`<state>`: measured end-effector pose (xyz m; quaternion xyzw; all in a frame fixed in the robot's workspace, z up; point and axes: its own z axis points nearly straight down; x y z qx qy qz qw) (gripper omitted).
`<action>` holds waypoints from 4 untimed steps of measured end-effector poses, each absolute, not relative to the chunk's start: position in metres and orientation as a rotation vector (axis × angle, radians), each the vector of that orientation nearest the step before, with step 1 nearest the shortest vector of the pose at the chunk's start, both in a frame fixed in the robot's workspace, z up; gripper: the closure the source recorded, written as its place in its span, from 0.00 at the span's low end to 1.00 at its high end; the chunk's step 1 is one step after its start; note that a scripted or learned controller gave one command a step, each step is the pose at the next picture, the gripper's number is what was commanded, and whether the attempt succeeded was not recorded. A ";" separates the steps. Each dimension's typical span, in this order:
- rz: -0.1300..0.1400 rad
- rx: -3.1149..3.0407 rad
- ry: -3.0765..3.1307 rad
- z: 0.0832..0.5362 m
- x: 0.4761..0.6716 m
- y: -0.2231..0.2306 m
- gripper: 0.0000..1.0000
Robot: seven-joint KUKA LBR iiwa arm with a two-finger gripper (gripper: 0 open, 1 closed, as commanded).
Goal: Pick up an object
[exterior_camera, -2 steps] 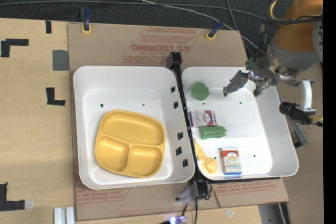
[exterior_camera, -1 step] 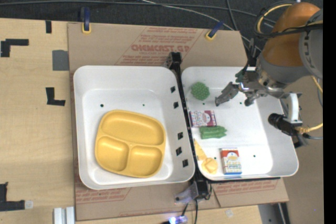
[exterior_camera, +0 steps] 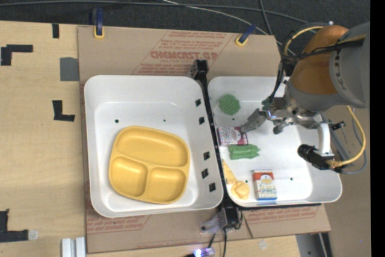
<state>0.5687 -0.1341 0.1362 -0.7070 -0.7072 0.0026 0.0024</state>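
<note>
Jaws (exterior_camera: 254, 121) above pink labelled packet (exterior_camera: 231, 136)

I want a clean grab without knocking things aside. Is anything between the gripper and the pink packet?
Nothing visible: the gripper hangs just right of the pink packet; the green block lies beside the packet, below that path.

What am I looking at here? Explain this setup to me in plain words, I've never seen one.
This is one photo from a camera fixed above a bench, looking down at a slant. The grey and orange shape is a robot arm reaching in from the right. Two shallow white bins sit side by side. The left bin holds a yellow divided tray. The right bin holds small things: a round green piece, a long green piece, a pink packet, a yellow piece and a small red and white box. The arm's gripper hangs over that bin, holding nothing that I can see.
</note>
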 end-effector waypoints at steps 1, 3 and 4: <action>-0.002 -2.222 -2.221 0.087 0.570 -0.134 0.00; -0.001 -2.221 -2.224 0.149 0.567 -0.130 1.00; -0.005 -2.223 -2.227 0.213 0.569 -0.129 1.00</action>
